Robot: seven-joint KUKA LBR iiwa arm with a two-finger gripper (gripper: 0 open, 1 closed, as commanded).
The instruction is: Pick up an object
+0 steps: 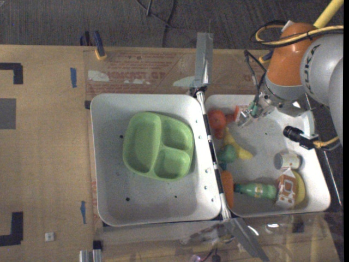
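My gripper point(245, 116) hangs over the upper left part of the right bin point(316, 198), with the grey and orange arm reaching in from the upper right. Just left of its tips lies a red-orange round object point(217, 120) against the bin's left wall. Below that sit a yellow piece point(240, 150) and a green round object point(228, 154). An orange carrot-like piece point(227, 187) and a green bottle point(254, 190) lie near the front. A small white cup point(287, 160) and a carton with a banana picture point(289, 189) rest at the right.
The left bin point(109, 195) holds a green divided plate point(158, 145). A metal divider point(203, 64) stands between the bins at the back. A black cable end point(297, 135) and yellow hoses hang by the arm over the right bin.
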